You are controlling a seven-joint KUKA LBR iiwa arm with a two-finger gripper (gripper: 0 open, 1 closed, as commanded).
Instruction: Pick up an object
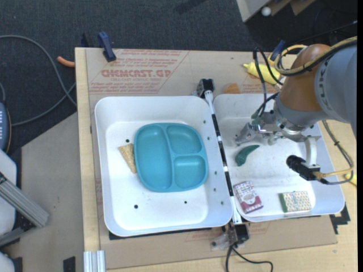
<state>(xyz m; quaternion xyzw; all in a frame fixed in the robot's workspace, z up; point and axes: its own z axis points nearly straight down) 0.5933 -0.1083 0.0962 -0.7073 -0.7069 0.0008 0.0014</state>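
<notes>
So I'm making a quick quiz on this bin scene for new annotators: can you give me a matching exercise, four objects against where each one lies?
Things:
1. blue divided plate
2. tan cracker-like piece
3. dark green curved object
4. green patterned packet

Places:
A. near corner of the right bin, at its right side
B. middle of the left bin
C. upper middle of the right bin, just below the gripper
D. left bin, tucked against the plate's left edge

Pairs: 1-B, 2-D, 3-C, 4-A
</notes>
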